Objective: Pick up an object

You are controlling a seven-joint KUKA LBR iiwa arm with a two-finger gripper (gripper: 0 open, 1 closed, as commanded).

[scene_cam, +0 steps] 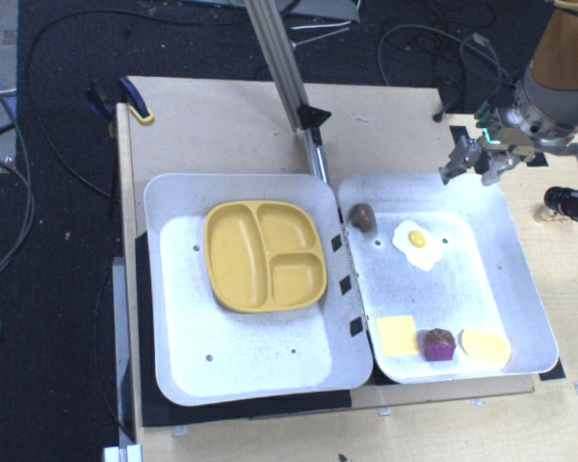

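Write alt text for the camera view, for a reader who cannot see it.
A robot gripper hangs above the far edge of the right white bin, which contains a toy fried egg, a brown lump, a yellow square, a purple piece and a pale yellow piece. The left bin contains a yellow divided plate.

Wooden bench [231, 128] carries 2 shallow white bins side by side: left bin [178, 287] & right bin [511, 277], edges touching at center, both atop black mat [146, 393].
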